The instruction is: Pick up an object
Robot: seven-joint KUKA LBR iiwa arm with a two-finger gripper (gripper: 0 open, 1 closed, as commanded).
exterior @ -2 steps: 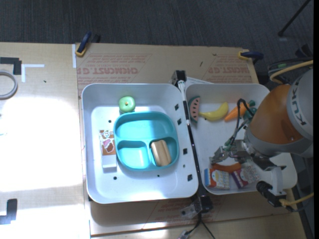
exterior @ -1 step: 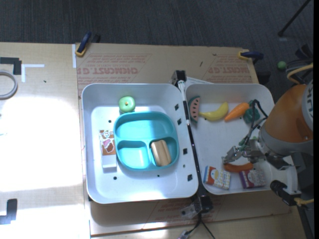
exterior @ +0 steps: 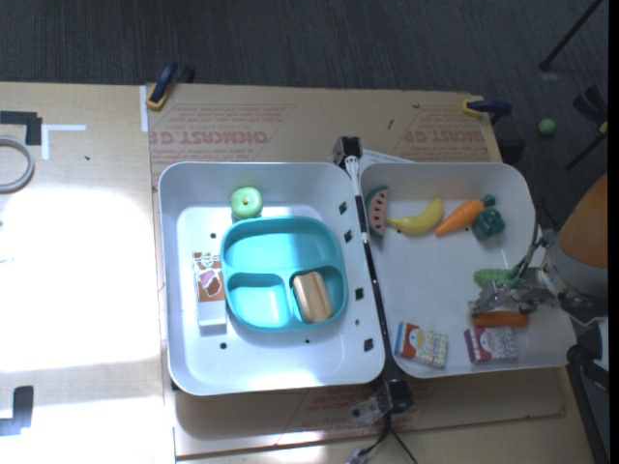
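claw (exterior: pixel 503 296): low at right bin's (exterior: pixel 440 288) right side, open or closed cannot be told | nearest: green item (exterior: pixel 491 277), small red packet (exterior: pixel 493 342) | carrot (exterior: pixel 459 216), banana (exterior: pixel 418 218) at far wall

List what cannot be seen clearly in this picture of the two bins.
- Tool, camera view: too small and cluttered to tell what it does around the green item and orange item.
- Arm: cut off by the right edge.
- Two small packets: print too small to read.
- Box beside the blue tray: label blurred.
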